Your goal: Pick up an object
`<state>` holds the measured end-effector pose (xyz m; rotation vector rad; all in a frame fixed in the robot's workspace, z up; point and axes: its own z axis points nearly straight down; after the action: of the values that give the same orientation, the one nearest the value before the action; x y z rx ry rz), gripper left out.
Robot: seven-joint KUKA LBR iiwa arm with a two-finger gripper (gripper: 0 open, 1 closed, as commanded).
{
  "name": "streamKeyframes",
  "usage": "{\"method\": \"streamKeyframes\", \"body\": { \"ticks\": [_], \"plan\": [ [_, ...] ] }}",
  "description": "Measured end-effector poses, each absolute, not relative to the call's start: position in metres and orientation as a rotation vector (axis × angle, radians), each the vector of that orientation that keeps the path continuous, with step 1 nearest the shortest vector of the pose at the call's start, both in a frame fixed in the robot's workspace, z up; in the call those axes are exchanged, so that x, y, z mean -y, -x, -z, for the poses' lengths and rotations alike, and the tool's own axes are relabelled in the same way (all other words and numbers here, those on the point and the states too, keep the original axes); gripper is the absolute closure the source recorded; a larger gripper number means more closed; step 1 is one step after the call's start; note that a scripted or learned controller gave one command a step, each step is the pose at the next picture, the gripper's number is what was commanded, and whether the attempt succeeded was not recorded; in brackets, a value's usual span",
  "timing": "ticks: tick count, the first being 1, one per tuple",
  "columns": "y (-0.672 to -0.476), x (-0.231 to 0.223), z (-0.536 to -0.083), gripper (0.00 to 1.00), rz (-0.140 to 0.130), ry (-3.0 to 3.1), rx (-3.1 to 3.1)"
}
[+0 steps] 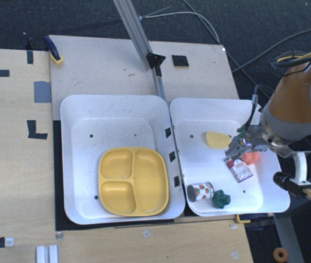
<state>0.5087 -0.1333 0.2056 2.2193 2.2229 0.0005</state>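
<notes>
arm: grey KUKA with an orange band, reaching in from the right and hanging low over the right bin [254, 106].
gripper [236, 149]: down among the items, just right of the yellow piece [217, 140] and right above the red-and-white packet [242, 170].
jaws: cannot tell whether spread or pressed together (the metal head blurs into the clutter under it), so no grasp is confirmed.
target: likely the packet or the orange-red item [251, 158] touching it, judging by where the head sits; both lie on the bin floor at mid-right.
other right-bin items: small can [200, 191] on its side by the near-left corner, with a green toy [221, 200] just beside it.
left bin [73, 119]: 1 yellow divided plate [134, 181] with 3 compartments, lying flat toward the near side, well apart from the gripper.
why the low wrist: my read is a top-down descent onto flat, small items, since the bin walls rule out a side approach.
risk: packet and orange-red item touch, so a close could catch both or nudge 1 aside.
desk [106, 64]: carries both bins side by side; an aluminium post [131, 21] runs up from between them.
</notes>
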Motion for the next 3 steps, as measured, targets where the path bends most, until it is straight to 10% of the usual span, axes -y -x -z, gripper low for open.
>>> {"method": "streamKeyframes", "body": {
  "ticks": [3],
  "plan": [
    [-0.540,0.025,-0.228,1.00,0.000,-2.216,-2.228]
  ]
}}
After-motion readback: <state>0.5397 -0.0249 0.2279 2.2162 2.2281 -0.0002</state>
